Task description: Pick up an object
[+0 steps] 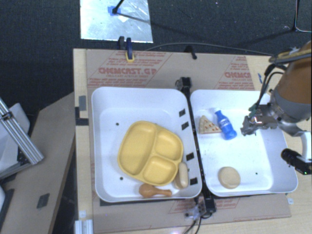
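Dark carpet surrounds my worktop [146, 65], which carries two white bins. My pincer [252, 123] hangs over the right bin [253, 179] at its 3 o'clock edge; I cannot tell how it is set. At 9 o'clock from it lies a blue bottle [225, 125], beside a wedge-shaped slice [208, 126]. A round bun [229, 177] sits at 6 o'clock. My left bin [109, 106] holds a yellow tray [151, 152]

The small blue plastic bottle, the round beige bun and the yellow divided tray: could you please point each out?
Small blue plastic bottle [225, 126], camera view, mid-body.
Round beige bun [229, 177], camera view, top centre.
Yellow divided tray [139, 147], camera view, largest compartment.
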{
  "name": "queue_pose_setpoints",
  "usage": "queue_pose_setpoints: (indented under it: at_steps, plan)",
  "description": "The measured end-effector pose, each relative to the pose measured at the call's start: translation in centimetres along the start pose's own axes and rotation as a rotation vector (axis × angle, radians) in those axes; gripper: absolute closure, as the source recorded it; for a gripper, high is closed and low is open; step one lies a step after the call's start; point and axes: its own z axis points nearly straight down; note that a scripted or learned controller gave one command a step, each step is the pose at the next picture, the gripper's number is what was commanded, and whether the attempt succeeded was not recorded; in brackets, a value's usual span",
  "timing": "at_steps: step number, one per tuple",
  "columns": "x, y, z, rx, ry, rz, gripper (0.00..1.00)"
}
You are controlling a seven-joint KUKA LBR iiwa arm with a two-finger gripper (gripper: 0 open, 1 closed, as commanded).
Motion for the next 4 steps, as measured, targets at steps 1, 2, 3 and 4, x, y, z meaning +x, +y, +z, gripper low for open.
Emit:
queue_pose_setpoints:
  at_steps: [1,2,3,4]
  plan:
    - [6.1,-0.4,-0.5,0.004,0.004,-0.006,1.0]
    - [11.3,-0.2,-1.1,0.004,0.004,-0.006,1.0]
    - [16.9,-0.4,0.5,0.007,0.003,-0.005,1.0]
    - [21.6,0.1,1.3,0.006,0.003,-0.005,1.0]
